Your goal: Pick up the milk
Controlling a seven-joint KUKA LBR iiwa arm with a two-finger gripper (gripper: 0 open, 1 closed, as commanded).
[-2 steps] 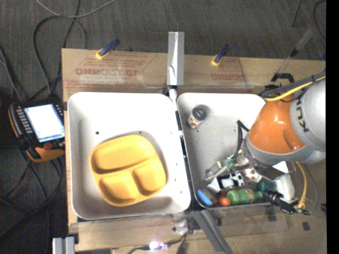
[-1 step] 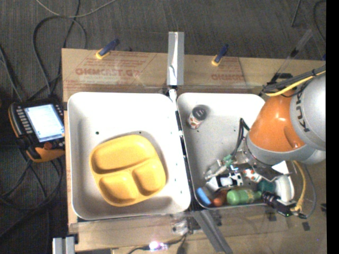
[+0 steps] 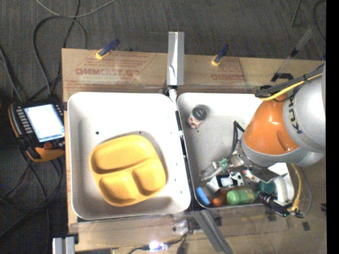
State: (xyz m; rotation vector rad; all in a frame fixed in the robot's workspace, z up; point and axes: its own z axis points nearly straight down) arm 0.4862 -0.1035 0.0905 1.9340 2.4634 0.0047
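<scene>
Orange band and grey casing on the arm [image 3: 273, 128], reaching in from the right over the right bin [image 3: 212, 102]. Gripper [image 3: 229, 166] low in that bin's near half, just above the milk [image 3: 231, 181]; state of the jaws hidden under the wrist, cannot tell. Milk carton white with black patches, lying near the bin's front wall, no grip on it visible. Just in front of it, a green bottle [image 3: 241, 196], an orange piece [image 3: 218, 199] and a blue piece [image 3: 203, 196] in a row along the wall. Towards the far corner, a small grey round thing [image 3: 199, 111] beside a small red-and-white thing [image 3: 194, 122]. In the left bin [image 3: 74, 142], a yellow divided tray [image 3: 130, 168]. Under both bins, a cardboard-covered desk [image 3: 132, 70].
</scene>
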